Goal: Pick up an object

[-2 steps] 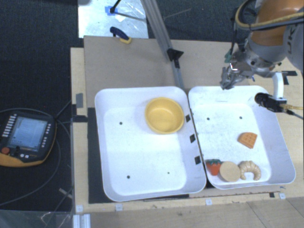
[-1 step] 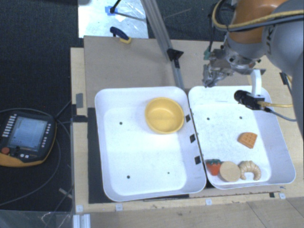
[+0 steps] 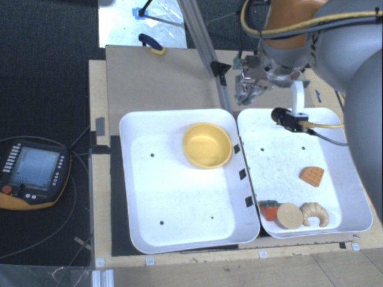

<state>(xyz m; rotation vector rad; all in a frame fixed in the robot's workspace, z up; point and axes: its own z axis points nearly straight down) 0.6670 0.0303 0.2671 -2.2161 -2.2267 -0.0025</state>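
Yellow bowl (image 3: 207,144) in left bin (image 3: 143,220), below-left of gripper (image 3: 247,92).

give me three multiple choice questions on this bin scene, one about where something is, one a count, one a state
1. Where is the yellow bowl?
A. in the left bin, near its upper right corner
B. in the right bin, beside the croissant
C. on the bench outside both bins

2. How many small food items lie in the right bin?
A. one
B. four
C. seven

3. How does the yellow bowl sit?
A. upside down
B. tipped on its side
C. upright, opening up

Answers:
1 A: the bowl rests inside the left bin, close to the divide.
2 B: a waffle piece, a croissant, a round tan piece and a red piece.
3 C: its hollow inside faces the camera.
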